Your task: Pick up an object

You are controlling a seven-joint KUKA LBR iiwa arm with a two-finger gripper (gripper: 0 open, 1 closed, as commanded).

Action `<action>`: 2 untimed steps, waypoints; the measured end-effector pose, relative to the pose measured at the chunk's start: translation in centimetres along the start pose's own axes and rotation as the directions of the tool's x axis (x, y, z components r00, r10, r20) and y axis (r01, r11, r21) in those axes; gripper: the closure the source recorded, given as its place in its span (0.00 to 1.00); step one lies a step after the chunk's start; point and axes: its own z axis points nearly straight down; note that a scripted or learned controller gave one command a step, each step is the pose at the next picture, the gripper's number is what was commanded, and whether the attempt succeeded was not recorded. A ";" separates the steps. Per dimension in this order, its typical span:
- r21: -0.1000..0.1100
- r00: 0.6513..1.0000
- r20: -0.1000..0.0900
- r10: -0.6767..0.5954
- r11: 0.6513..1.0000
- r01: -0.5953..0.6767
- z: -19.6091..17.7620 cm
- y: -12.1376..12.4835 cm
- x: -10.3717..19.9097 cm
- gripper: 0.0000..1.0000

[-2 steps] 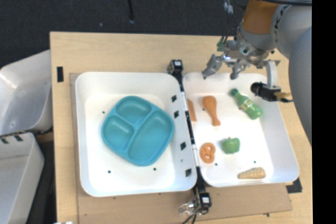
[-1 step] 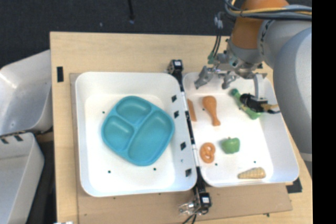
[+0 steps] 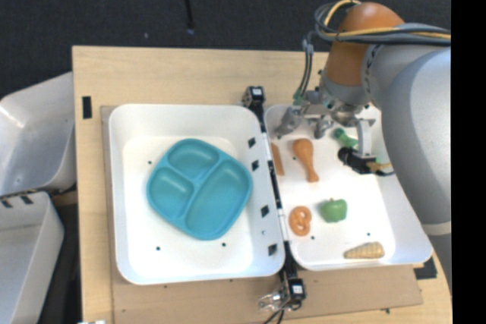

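My gripper point(image 3: 303, 127) hangs over the far end of the right bin point(image 3: 395, 239), its two grey fingers spread apart and nothing between them. Just below it lies an orange-brown drumstick point(image 3: 307, 158), its thick end toward the gripper. A brown stick-shaped piece point(image 3: 277, 159) lies along the bin's left wall. Nearer the front are an orange pretzel point(image 3: 300, 221), a green apple point(image 3: 333, 209) and a tan cone point(image 3: 364, 251). A small green piece point(image 3: 347, 137) sits to the right of the gripper.
The left bin point(image 3: 129, 239) holds a blue divided plate point(image 3: 199, 187). A ridge with black clips point(image 3: 267, 186) separates the two bins. The arm's grey body point(image 3: 418, 110) covers the right bin's far right corner.
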 end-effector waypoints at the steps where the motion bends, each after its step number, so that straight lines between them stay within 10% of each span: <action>1: -0.006 1.000 0.001 0.000 1.000 0.000 -1.4 0.2 -0.1 1.00; 2: -0.007 1.000 -0.003 0.002 1.000 -0.002 -5.8 0.1 -0.1 1.00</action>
